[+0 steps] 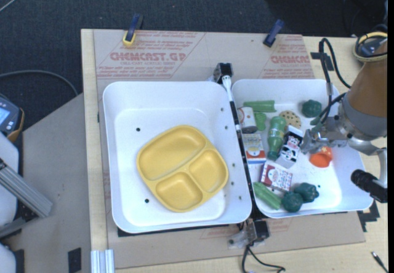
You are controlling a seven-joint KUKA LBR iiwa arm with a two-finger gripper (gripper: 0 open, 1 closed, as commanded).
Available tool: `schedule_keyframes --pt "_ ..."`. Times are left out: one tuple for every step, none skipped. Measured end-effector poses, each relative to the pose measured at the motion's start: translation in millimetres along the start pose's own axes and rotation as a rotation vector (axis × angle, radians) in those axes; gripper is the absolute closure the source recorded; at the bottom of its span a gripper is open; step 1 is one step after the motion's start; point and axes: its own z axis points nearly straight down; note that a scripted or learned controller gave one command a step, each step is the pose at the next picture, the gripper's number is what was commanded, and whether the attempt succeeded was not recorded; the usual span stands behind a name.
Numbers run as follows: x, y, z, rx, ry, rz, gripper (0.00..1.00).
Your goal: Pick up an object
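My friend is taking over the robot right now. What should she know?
Gripper: down in the right bin, close beside the orange toy. I cannot tell if its fingers are open or shut, and nothing shows held between them.
Things: the right bin holds the small toys, including a dark green blob, a black-and-white toy, a small red-and-white box and a green broccoli-like toy. The left bin holds a yellow divided plate.
Done: the arm has reached the toys.
Left: grab one object and lift it.
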Motion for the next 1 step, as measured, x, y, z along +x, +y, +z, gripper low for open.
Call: schedule_keyframes --pt "-0.3 1.8 -40.6 0.0 0.0 0.0 1.0"
